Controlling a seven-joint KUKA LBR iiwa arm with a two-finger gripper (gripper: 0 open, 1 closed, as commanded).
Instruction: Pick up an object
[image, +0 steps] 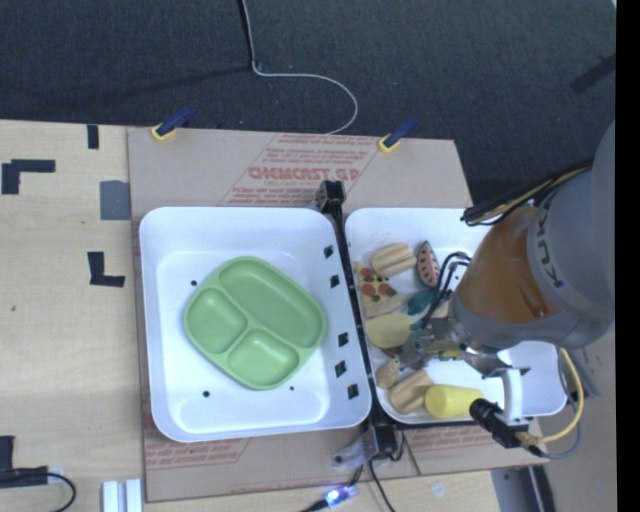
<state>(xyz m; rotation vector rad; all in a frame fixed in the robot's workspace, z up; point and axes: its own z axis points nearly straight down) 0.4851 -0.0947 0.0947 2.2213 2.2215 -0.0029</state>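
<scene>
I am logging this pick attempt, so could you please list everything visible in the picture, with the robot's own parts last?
Bins: two, white, side by side on the bench.
Divided plate: one, light green, lying in the left bin.
Toy food pieces: several, tan, yellow, red and green, heaped in the right bin beside the divider.
Yellow piece: one, at the right bin's near edge.
Cardboard sheet: one, brown with red print, under both bins.
Clips: two, blue and yellow, at the cardboard's far corners.
Cable: one, white, on the dark floor.
Arm: one, grey and orange, over the right bin.
End effector: one, low among the food pieces.
</scene>
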